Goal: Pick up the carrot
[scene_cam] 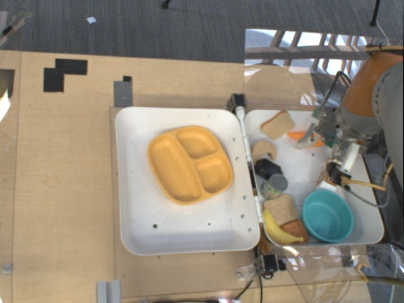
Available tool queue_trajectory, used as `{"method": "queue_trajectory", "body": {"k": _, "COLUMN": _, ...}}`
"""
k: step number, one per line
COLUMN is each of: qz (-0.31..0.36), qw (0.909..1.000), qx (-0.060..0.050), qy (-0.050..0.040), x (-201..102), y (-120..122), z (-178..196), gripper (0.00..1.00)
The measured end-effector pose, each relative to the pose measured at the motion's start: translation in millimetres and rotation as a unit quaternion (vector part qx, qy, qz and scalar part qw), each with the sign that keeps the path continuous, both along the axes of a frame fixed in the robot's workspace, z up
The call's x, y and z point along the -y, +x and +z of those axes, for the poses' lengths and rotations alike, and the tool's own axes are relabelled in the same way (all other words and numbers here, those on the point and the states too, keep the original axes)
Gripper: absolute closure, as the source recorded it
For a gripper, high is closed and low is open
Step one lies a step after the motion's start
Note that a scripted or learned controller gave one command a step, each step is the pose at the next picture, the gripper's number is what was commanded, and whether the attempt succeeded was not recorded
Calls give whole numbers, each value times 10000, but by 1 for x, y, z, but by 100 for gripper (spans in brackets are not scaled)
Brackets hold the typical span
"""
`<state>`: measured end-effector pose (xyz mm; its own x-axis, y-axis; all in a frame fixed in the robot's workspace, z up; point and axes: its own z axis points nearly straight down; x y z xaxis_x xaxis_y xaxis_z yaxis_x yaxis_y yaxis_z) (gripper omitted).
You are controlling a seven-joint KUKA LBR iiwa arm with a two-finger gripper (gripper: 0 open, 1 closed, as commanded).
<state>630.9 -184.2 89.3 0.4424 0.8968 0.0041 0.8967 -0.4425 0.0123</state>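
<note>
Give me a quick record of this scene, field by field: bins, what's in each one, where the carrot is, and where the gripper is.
left bin: holds a yellow tray with three compartments
right bin: bread slice, carrot, teal bowl, banana, several small items down its left side
carrot: lying flat near the bin's far edge, just right of the bread slice
gripper: low over the carrot's right end
grasp: cannot tell

A divided plate [189,163] lies in the left bin [136,232]; the carrot [297,135] in the right bin [376,229].
</note>
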Motion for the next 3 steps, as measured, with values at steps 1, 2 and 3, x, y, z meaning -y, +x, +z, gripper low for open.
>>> {"method": "queue_trajectory", "body": {"k": 1, "qz": -581, "qw": 9976, "qx": -361, "qy": 46, "x": -4, "y": 29, "z": -4, "gripper": 0}}
{"method": "queue_trajectory", "body": {"k": 2, "qz": -554, "qw": 9982, "qx": -204, "qy": 56, "x": -9, "y": 36, "z": 9, "gripper": 100}}
{"method": "queue_trajectory", "body": {"k": 3, "qz": -549, "qw": 9978, "qx": -357, "qy": 51, "x": -6, "y": 30, "z": 5, "gripper": 0}}
